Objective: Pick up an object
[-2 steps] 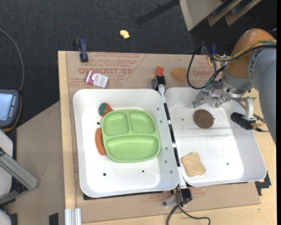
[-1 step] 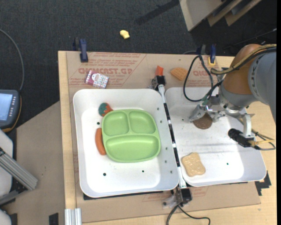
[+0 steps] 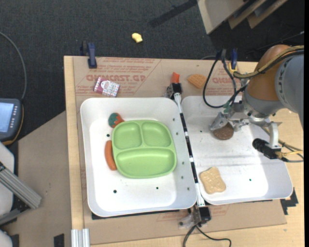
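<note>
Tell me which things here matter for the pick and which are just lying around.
In play: end effector; round brown cookie-like disc beneath it; right white bin.
Lying about: tan cracker-shaped piece; green divided plastic plate; orange sausage-shaped toy; left white bin.

Dark carpet (image 3: 43, 29) covers the floor all around, with a thin cable curving across it at the left. A small yellow scrap (image 3: 137, 37) lies on the carpet up top. The counter (image 3: 72, 144) is topped with printed brown cardboard, pinned at its far edge by a blue clamp (image 3: 90, 52). A screen (image 3: 8, 118) glows at the left edge, and beige furniture (image 3: 231, 14) sits upper right.
</note>
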`<state>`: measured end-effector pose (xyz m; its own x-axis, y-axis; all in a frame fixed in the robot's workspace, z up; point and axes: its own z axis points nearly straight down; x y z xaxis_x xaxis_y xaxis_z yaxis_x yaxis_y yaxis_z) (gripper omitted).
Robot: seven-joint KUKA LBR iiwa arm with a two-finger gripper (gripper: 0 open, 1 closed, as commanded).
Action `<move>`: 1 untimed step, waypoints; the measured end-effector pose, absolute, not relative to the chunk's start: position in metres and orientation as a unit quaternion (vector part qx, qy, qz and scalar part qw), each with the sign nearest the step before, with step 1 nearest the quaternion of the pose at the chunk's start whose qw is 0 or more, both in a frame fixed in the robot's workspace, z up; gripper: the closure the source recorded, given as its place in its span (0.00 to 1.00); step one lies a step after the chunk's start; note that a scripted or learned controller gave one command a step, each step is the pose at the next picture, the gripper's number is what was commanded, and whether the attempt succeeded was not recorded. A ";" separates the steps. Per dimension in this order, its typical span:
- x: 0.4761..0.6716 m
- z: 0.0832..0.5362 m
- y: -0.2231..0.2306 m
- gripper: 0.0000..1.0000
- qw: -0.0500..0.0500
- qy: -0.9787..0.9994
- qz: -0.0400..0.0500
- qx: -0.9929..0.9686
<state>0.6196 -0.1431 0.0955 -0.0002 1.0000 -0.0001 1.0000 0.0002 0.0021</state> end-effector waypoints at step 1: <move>0.626 0.192 -0.060 1.00 0.003 0.710 0.005 0.704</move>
